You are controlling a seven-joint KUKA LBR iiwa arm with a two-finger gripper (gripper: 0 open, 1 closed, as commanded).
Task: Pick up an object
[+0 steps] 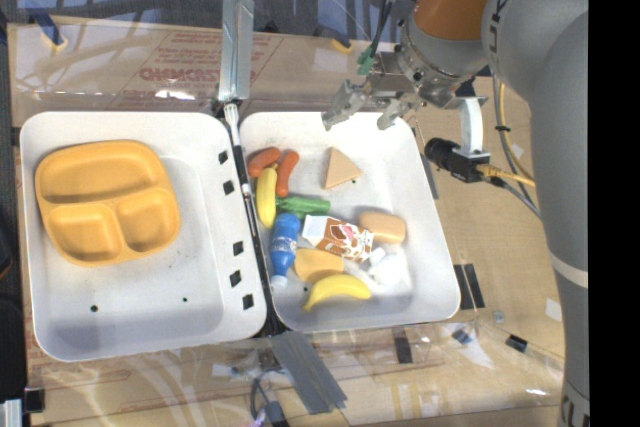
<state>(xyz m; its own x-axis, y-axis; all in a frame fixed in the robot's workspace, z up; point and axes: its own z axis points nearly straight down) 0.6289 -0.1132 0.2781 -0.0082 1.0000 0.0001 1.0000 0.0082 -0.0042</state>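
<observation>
The gripper hangs over the far rim of the right bin, its two fingers spread apart with nothing between them. The nearest candidate is the wedge of toy cheese, lying flat on the bin floor just in front of and below the gripper, apart from the other toys. It looks light and rigid, probably smooth plastic, so its slanted sides could slip out of a pinch; closing across its two flat faces or its short straight edge seems safer. Nearer the divider lie two sausages and a banana, while the left bin holds an orange tray.
</observation>
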